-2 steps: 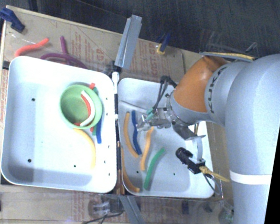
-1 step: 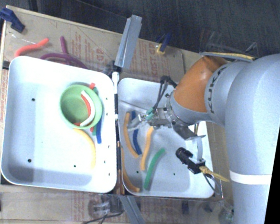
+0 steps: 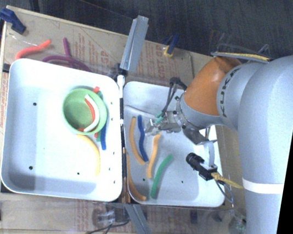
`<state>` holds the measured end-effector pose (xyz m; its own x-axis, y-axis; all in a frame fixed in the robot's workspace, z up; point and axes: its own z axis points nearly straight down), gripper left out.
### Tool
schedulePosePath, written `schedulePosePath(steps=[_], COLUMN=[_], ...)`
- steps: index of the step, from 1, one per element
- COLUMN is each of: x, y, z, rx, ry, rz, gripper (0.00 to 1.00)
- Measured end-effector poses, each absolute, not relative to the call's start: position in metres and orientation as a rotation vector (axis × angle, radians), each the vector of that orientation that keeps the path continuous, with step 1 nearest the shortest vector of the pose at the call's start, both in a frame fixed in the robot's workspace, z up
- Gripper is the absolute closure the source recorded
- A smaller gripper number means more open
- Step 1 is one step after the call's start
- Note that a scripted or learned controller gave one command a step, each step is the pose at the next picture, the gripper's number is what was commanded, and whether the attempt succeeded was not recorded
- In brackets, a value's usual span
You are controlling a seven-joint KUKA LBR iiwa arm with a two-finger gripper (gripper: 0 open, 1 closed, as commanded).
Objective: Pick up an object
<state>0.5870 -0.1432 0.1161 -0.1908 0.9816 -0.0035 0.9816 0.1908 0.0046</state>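
Several thin strips lie in the right bin [image 3: 209, 193]: a blue strip [image 3: 140, 139], an orange strip [image 3: 153, 156] and a green strip [image 3: 159, 175]. The gripper [image 3: 163, 123] hangs just above the tops of the blue and orange ones. Its tip is small and blurred, so its state I cannot tell. The arm [image 3: 233, 95] covers the bin's right part.

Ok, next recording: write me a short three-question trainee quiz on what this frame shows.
1. True or false: the green bowl sits in the bin on the view's left.
2. Which bin is the gripper over? A) view-left bin B) view-right bin C) neither
3. Fill in: the green strip lies in the view-____ bin.

Key: 1 true; 2 B; 3 right.
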Motion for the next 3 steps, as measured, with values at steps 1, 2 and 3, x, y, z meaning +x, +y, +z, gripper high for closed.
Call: schedulePosePath(steps=[1, 2, 3], x=[0.587, 0.555, 0.557], y=[-0.143, -0.134, -0.134], z=[0.116, 0.096, 0.107], rx=[1.994, 1.961, 1.955], ry=[2.420, 2.439, 2.442], rz=[0.002, 0.004, 0.005], gripper=[0.00, 0.00, 1.00])
